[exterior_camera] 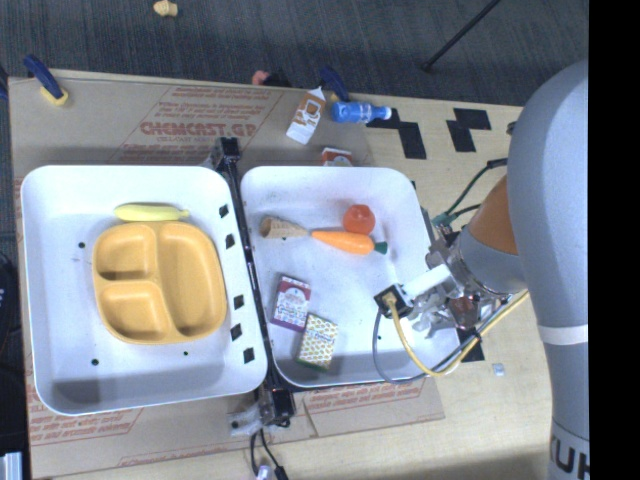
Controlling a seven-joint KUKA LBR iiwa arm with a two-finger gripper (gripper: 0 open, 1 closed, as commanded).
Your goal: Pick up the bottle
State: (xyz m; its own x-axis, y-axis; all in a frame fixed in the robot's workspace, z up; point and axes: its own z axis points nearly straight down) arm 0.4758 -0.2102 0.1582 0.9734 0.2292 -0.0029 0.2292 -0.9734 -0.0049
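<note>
Two shallow white bins sit side by side on the bench [470, 158]; the left bin [40, 268] holds a yellow divided plate [158, 280] with three compartments, and a banana [151, 212] lies just beyond the plate's far edge.

The right bin [395, 183] holds a carrot [345, 241] lying crosswise toward its far side, with a red tomato [360, 218] touching or just beside it on the far side, and a tan cone-shaped piece [284, 230] just left of the carrot's tip; nearer the camera lie a small red-and-white packet [292, 303] and, just beside it to the right and nearer, a patterned box [318, 340].

The bottle [358, 113], blue with a pale cap end, lies on its side on the bench outside both bins, beyond the far rim of the right bin; a small white-and-brown carton [307, 116] lies just left of it.

The grey arm [555, 218] reaches in from the right; its pincer [432, 303] hangs over the right rim of the right bin, well apart from the bottle, among a yellow cable [415, 353] and wiring; I cannot tell how far it is open, and nothing is seen held in it.
</note>
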